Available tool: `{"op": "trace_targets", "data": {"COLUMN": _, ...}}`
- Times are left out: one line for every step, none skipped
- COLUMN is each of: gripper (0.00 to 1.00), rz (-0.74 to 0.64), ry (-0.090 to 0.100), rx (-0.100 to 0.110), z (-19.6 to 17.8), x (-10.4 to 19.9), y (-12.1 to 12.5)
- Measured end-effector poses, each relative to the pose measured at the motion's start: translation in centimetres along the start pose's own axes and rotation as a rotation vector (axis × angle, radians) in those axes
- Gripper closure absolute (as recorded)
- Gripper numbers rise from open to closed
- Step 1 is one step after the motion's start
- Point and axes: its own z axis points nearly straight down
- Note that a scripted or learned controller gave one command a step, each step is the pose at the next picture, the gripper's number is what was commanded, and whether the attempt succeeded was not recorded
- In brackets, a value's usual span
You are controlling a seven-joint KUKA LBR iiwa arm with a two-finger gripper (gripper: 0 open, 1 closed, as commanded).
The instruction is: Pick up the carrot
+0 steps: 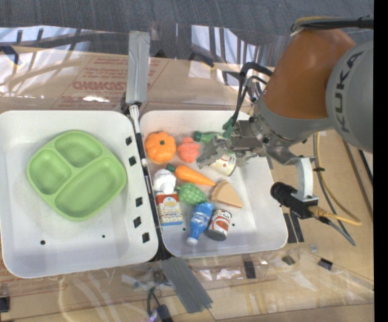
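While my gripper [215, 154] hangs low over the right bin [267, 206], I cannot tell how my jaws stand, since the wrist hides them from above. The carrot [192, 175] lies on the bin floor at about eight o'clock from me, just beside my tip, slanting with its green end up toward the pumpkin [159, 147] and its point toward the wedge of cheese [226, 194]. It sits free on top, which I judge leaves it open to a grasp across its middle. The strawberry [188, 150] is at nine o'clock from me, and the bottle [199, 222] and can [219, 224] crowd the near edge. The green plate [77, 174] rests in the left bin [13, 200], well apart.
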Motion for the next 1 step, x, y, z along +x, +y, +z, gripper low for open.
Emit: {"op": "trace_targets", "data": {"gripper": 0.0, "rz": -0.174, "ry": 0.0, "rx": 0.002, "z": 10.07, "x": -0.2, "y": 4.73}}
